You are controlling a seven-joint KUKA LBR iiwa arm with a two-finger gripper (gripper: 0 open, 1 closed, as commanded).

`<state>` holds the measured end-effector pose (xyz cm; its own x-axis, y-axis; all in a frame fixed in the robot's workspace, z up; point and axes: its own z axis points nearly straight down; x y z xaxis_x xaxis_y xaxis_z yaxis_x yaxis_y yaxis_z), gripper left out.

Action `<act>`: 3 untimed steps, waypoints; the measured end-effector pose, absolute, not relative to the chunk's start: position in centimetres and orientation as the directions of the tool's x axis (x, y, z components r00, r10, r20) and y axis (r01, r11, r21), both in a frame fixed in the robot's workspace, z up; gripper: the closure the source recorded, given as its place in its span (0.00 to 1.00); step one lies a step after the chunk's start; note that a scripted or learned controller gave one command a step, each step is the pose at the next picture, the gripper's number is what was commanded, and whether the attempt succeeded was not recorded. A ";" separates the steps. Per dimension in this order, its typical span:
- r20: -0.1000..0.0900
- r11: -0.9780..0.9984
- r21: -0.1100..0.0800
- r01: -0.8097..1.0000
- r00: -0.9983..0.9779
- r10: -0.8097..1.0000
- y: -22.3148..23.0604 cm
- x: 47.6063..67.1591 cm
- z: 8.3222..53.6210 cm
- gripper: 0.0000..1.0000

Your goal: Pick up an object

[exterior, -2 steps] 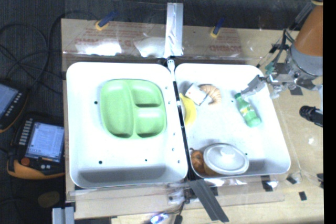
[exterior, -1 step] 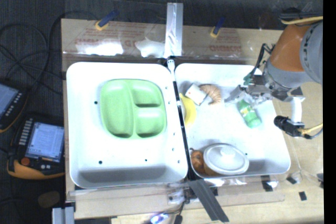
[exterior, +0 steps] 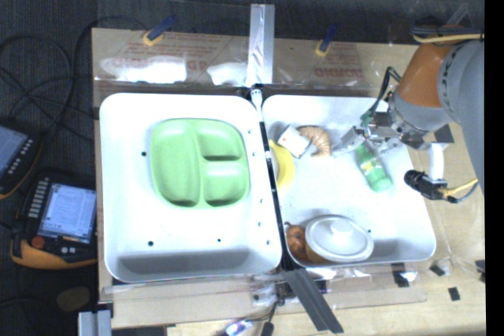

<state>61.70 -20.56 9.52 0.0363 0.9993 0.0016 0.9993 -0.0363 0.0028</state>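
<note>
Since the small green plastic bottle (exterior: pixel 373 169) lies in the right white bin (exterior: pixel 409 240) just under my pincer (exterior: pixel 370 139), whose grip I cannot tell, I'd centre it first.

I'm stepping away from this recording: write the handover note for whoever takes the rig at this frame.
Gripper: low in the right bin, at the top end of the green bottle. A grasp is not confirmed.
Right bin also holds a croissant, a white block beside it, a banana by the divider, a white lidded bowl near the front, and a brown item at the bowl's left.
Left bin: green divided tray.
Done: arm is positioned at the bottle.
Left: secure a grasp and lift; nothing is raised yet.
</note>
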 end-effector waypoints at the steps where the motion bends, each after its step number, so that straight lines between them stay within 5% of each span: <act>1: 0.011 -0.198 0.016 0.980 0.198 0.980 -20.5 61.8 9.3 0.00; 2: -0.001 0.070 -0.001 0.998 -0.070 0.998 -17.5 58.3 9.4 0.00; 3: 0.001 0.070 -0.001 0.998 -0.070 0.998 -17.5 58.4 10.3 1.00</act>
